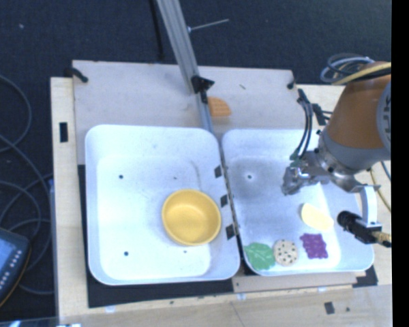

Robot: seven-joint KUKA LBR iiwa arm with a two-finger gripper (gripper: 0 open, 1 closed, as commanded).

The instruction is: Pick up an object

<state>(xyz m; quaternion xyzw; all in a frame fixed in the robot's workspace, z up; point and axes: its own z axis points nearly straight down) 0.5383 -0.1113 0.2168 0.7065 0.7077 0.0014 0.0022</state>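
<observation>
A: Where to aim?
B: Right bin (259, 196): pale yellow piece (317, 216), just near-right of gripper (292, 182).
A: Gripper open or closed?
B: Impossible to tell.
A: Advice?
B: Probably best to centre over it, clear of purple piece (314, 245) and cookie (285, 252), then lower straight.

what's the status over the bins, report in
Tool above right bin, nothing visibly held. Pale yellow piece nearest, beside it. Yellow bowl in left bin, no obstruction.

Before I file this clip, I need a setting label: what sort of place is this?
Probably a robotics lab: a robot arm over two white bins on a bench, holding toy food and a yellow bowl.
</observation>
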